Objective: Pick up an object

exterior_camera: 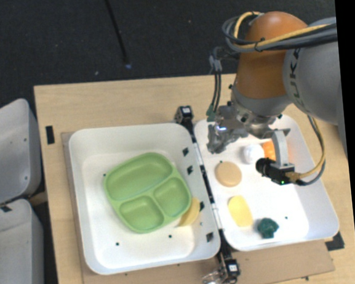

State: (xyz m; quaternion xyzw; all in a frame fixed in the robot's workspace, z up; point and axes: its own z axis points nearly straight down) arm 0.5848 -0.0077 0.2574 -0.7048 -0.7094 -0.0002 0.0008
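A tan round disc point(229, 174) lies in the right white bin point(313, 210), with a yellow block point(240, 211) at its 6 o'clock and a dark green lump point(267, 226) at 5 o'clock. The hand point(247, 143) hangs over the bin's upper part at the disc's 1 o'clock; whether it is spread or pressed together cannot be told. At 9 o'clock, the left white bin point(93, 238) on the wooden surface point(118, 100) holds a green divided tray point(147, 191).

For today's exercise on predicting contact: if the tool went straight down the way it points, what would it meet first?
Probably the bare floor of the right bin. The tool hangs just above the tan round piece and beside a small white object; depth is unclear, so either might be touched.
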